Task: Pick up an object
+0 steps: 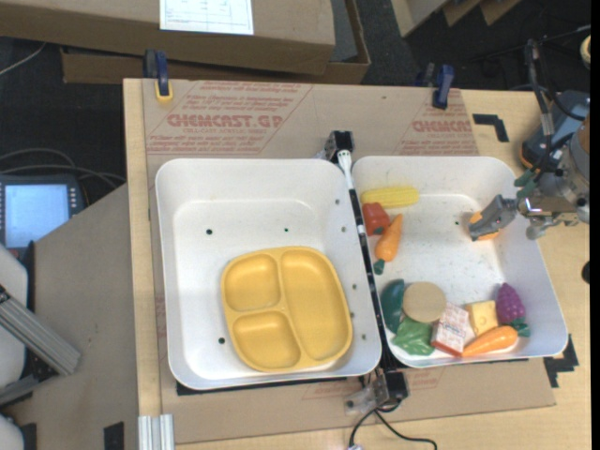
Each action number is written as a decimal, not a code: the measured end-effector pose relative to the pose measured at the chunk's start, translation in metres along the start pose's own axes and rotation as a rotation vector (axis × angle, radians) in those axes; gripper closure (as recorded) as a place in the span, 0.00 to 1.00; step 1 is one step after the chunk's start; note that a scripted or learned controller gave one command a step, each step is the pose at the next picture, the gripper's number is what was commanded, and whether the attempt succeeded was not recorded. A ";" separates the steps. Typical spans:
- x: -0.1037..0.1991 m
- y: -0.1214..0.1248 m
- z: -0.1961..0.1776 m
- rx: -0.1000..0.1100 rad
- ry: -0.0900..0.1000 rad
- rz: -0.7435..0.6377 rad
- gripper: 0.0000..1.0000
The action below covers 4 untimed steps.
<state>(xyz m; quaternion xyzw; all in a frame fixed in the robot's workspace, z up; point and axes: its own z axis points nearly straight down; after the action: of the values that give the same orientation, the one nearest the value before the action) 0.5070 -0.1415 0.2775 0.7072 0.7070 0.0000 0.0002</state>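
The right bin [525,251] holds several toy foods. A yellow corn cob [392,196], a red tomato [375,217] and a small carrot [389,238] lie along its left wall. A tan round piece [425,301], green pieces [411,337], a red-and-white packet [454,329], a cheese wedge [483,315], purple grapes [508,301] and a second carrot [489,341] crowd its near end. My gripper [487,221] hangs low over the bare upper right part of this bin, apart from all the food. A small orange patch shows at its tip.
The left bin [187,214] holds a yellow divided plate [284,307] in its near half. A black clip [338,143] sits at the far end of the wall between the bins. Blue clamps [441,84] hold the cardboard base at the far edge.
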 end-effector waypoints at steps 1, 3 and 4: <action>0.044 0.072 0.125 0.009 0.004 -0.006 0.00; -0.070 0.123 0.065 -0.004 -0.005 0.005 0.00; -0.074 0.143 0.105 -0.002 -0.003 -0.002 0.00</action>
<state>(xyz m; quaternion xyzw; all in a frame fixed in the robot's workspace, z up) 0.6500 -0.2152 0.1728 0.7065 0.7077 -0.0001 0.0019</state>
